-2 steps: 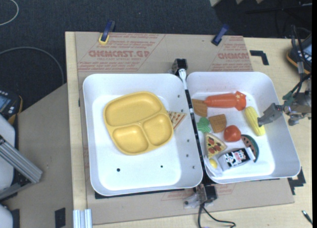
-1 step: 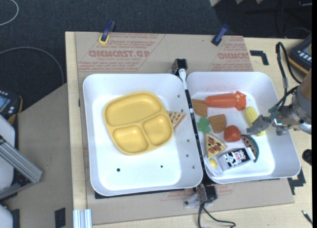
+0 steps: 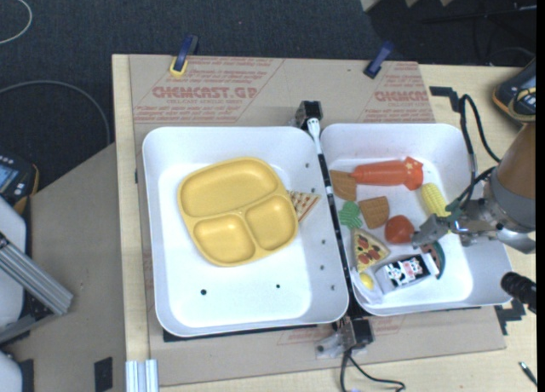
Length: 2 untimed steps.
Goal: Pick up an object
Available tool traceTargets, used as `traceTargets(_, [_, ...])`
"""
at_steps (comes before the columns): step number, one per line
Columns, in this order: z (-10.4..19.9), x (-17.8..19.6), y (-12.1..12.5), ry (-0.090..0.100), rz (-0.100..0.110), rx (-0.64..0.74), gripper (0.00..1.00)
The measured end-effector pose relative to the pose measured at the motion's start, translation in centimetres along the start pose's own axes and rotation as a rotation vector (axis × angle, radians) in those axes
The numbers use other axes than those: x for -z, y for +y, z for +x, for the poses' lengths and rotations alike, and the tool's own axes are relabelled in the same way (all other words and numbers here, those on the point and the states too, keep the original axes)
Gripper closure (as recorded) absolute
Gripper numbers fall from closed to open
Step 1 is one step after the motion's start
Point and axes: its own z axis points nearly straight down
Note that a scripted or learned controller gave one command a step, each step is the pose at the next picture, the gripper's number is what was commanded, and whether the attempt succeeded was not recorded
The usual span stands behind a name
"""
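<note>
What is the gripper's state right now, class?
Gripper: low over the right bin, beside the tomato; open or shut cannot be told.

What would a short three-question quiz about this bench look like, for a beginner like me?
1. True or false: the yellow divided plate lies in the right bin.
2. Which lies closest to the gripper? A) the corn cob B) the red tomato C) the waffle piece
3. Fill in: the orange carrot lies along the ____ side of the right bin, as seen from the camera.

Key
1. False: it lies in the left bin.
2. B: the tomato lies just left of the gripper.
3. Far, the upper part of the picture.
</note>
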Motion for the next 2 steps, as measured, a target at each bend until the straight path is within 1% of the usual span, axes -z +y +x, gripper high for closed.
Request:
traceTargets(1, [0.7,-6.0,-0.4,0.000,-0.001,0.000,0.00])
traceTargets(2, [0.7,-8.0,-0.4,-0.002,-0.002,-0.001,0.00])
